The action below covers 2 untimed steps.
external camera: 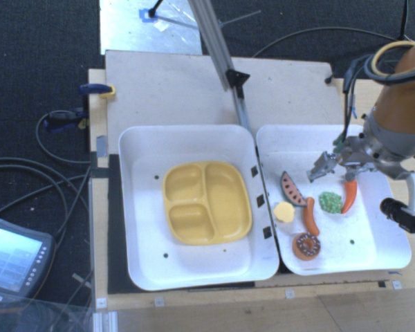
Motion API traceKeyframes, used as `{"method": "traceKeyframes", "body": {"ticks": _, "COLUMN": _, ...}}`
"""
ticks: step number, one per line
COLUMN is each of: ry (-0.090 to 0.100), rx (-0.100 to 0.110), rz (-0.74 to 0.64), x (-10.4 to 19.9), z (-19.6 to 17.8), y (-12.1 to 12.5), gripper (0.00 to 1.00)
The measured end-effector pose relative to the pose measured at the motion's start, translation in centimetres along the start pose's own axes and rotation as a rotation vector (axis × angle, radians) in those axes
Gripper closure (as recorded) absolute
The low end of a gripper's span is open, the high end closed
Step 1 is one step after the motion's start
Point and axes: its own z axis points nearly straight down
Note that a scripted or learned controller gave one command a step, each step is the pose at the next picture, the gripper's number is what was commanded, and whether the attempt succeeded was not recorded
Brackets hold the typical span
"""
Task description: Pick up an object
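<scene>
A yellow divided plate point(207, 203) sits in the left bin point(138, 254). In the right bin point(394, 251) lie a watermelon slice point(291, 189), yellow piece point(284, 212), sausage point(310, 217), doughnut point(306, 245), green cluster point(330, 201) and carrot point(349, 194). The gripper point(323, 167) hovers just above them; whether it is apart or together, I cannot tell.

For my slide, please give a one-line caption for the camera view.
KUKA arm's claw hovers over the right bin of toy food, near a watermelon slice; a yellow divided plate lies in the left bin.
</scene>
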Motion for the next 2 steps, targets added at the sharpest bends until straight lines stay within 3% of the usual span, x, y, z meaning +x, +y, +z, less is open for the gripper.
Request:
{"method": "traceKeyframes", "body": {"ticks": 1, "ry": 0.0, "rx": -0.001, "rz": 0.002, "x": 0.0, "z": 0.0, "y": 0.0, "gripper": 0.0}}
{"method": "traceKeyframes", "body": {"ticks": 2, "ry": -0.001, "rx": 0.004, "rz": 0.004, "x": -0.4, "z": 4.8, "y": -0.9, "gripper": 0.0}}
